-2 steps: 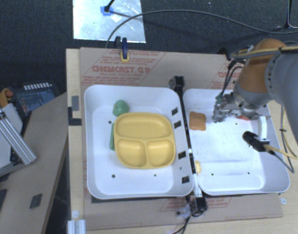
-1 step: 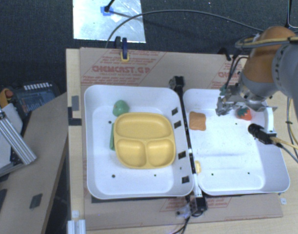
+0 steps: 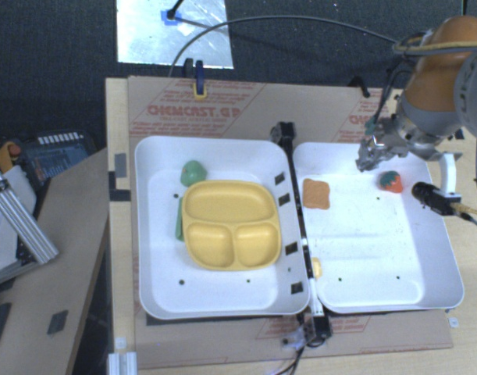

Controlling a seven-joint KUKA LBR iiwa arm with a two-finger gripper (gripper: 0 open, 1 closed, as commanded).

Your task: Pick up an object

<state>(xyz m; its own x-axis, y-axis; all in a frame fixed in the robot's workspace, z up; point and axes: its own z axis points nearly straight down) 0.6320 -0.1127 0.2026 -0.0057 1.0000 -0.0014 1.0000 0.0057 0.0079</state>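
My gripper (image 3: 368,160) hangs over the far edge of the right bin (image 3: 379,287), on the grey arm with its orange band at the upper right. A small red and green object (image 3: 391,181) lies just to the gripper's right on the bin floor, apart from it. An orange-brown flat piece (image 3: 316,194) rests near the right bin's left wall. In the left bin (image 3: 156,287) sits a yellow divided plate (image 3: 230,223), with a green object (image 3: 194,172) at its far left corner.
A black divider with clips (image 3: 294,209) runs between the two bins. A small yellow piece (image 3: 315,268) lies beside it. A black cylindrical part (image 3: 432,197) juts over the right bin's right side. Cardboard lines the bench under the bins.
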